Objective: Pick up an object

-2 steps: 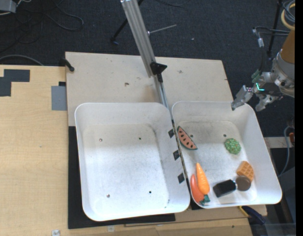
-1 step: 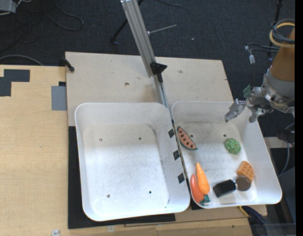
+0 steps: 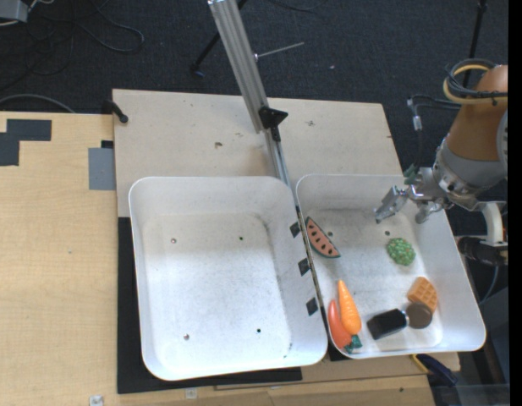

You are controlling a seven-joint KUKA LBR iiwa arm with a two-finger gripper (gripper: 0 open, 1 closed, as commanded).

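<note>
Objects for you to choose from all lie in the right bin [image 3: 464, 252]: a watermelon slice [image 3: 322, 238] against its left wall, a green lump [image 3: 401, 251] further right, a carrot [image 3: 348, 308] overlapping something red near the front left corner, and a black block [image 3: 387, 323], a brown piece [image 3: 419, 315] and a waffle-patterned orange piece [image 3: 422, 293] clustered at the front right. None of them is lifted, so judge the pick as not yet begun. Your gripper [image 3: 407, 205] hangs over the back of that bin, near its far right rim, with its two fingers spread apart and nothing between them. The green lump is the closest thing to it, just in front and below, yet clearly apart from the fingertips. What remains, by the look of it, is the whole job: descend, close on something, raise it. You cannot tell from this slanted view how high the fingers stand above the bin floor. The arm [image 3: 476, 134] is cut off at the right, and the red thing beneath the carrot is too covered to name. The left bin [image 3: 159, 194] holds nothing you could pick.
</note>
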